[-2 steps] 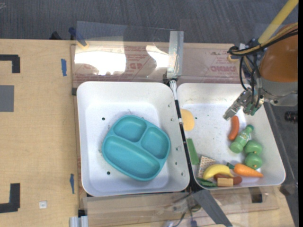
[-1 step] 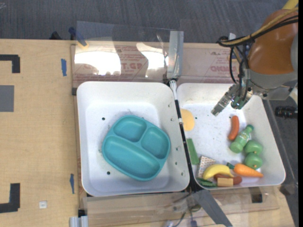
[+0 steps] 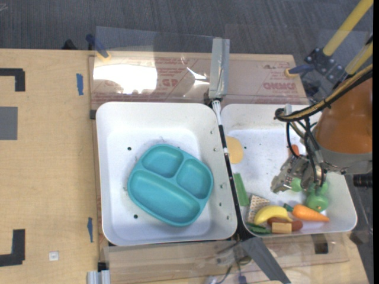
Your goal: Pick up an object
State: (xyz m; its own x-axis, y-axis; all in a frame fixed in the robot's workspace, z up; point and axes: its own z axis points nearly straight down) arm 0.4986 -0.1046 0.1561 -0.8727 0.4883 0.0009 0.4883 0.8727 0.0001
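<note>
Pincer (image 3: 294, 179) hung low in the right bin (image 3: 260, 141), arm entering from the right; finger state unclear. Green toy (image 3: 318, 201), carrot (image 3: 309, 213) and banana (image 3: 272, 213) sat just beside it. Left bin (image 3: 118, 135) held a teal plate (image 3: 170, 184).

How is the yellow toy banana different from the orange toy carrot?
The yellow toy banana is curved and blunt; the orange toy carrot is straight and narrows to a point. The banana lies left of the carrot, nearer the bin's middle; the carrot lies by the right rim. Both are toy foods lying flat in the right white bin.
</note>
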